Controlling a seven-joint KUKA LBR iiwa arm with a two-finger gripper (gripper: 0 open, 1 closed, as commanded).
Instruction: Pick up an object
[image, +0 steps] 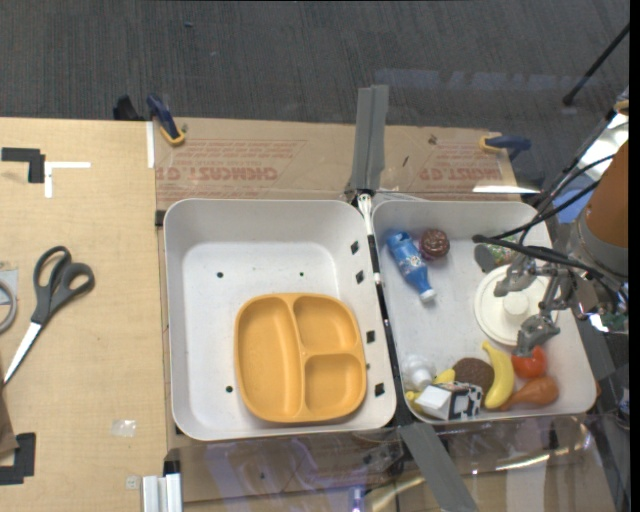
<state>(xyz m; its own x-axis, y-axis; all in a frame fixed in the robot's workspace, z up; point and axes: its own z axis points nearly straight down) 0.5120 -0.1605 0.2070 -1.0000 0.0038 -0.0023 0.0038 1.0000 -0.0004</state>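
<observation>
My gripper (527, 306) hangs over the right side of the right bin (455, 215), reaching in from the right. Its two metal fingers (514, 281) stand apart, so it is open, with nothing held between them. Under them lies a white round dish (497, 311). Just below the gripper are a red tomato (530, 362), a yellow banana (499, 377) and an orange carrot-like piece (537, 391). A blue bottle (410, 263) and a dark red-brown ball (434, 243) lie at the bin's far left part.
A brown round cookie (472, 372) and a white-and-black box (446, 400) sit at the right bin's near edge. The left bin (200, 250) holds a yellow divided plate (300, 356). Scissors (48, 295) lie on the bench at far left. Black cables (540, 250) trail over the right bin's rim.
</observation>
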